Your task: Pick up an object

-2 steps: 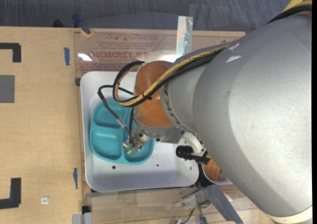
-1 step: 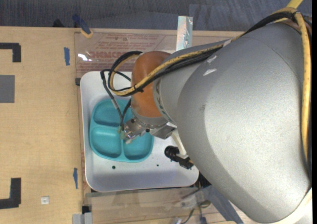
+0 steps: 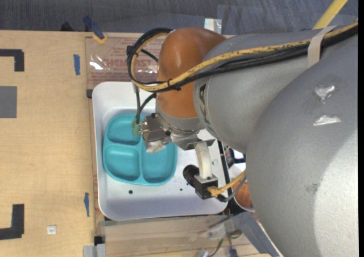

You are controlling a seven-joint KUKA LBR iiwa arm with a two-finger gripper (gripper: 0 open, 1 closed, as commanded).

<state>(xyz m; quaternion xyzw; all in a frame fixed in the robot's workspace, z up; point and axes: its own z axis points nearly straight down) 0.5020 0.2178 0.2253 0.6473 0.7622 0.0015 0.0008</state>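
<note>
The gripper (image 3: 152,136) hangs over the right part of a blue divided tray (image 3: 128,156) in the white bin (image 3: 114,204); I cannot tell its state.

A bin (image 3: 114,204) sits on the bench (image 3: 45,136), toward the middle of the view. A divided tray (image 3: 128,156) lies in the bin's left half, close to its left wall. The arm (image 3: 273,108) reaches in from the right and hangs over the bin's right part, its wrist just right of the tray, covering the tray's right edge.
</note>
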